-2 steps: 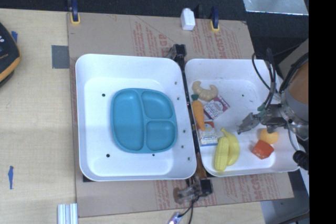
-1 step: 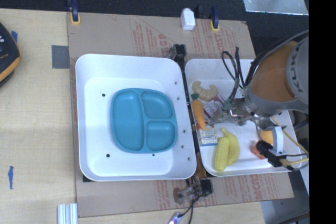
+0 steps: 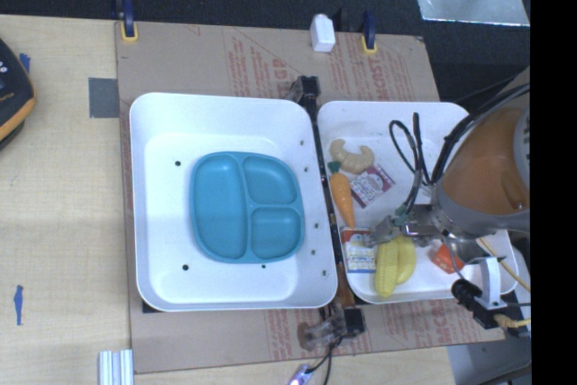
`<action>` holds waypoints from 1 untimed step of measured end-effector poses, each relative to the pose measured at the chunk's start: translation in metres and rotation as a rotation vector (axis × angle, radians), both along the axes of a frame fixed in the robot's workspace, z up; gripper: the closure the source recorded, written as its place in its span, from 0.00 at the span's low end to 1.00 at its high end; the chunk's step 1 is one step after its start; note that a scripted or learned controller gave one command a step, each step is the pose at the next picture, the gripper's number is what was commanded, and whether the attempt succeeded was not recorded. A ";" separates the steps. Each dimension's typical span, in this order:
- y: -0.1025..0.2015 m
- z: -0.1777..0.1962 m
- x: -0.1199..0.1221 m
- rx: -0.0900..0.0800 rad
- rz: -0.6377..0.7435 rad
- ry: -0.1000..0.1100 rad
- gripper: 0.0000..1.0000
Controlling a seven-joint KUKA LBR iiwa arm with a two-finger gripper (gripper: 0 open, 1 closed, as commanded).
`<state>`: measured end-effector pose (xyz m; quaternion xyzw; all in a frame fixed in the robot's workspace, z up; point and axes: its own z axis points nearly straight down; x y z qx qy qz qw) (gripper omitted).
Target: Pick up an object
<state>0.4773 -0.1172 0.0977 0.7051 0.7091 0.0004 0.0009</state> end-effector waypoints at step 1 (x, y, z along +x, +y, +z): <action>-0.001 0.010 0.000 -0.001 0.004 0.000 1.00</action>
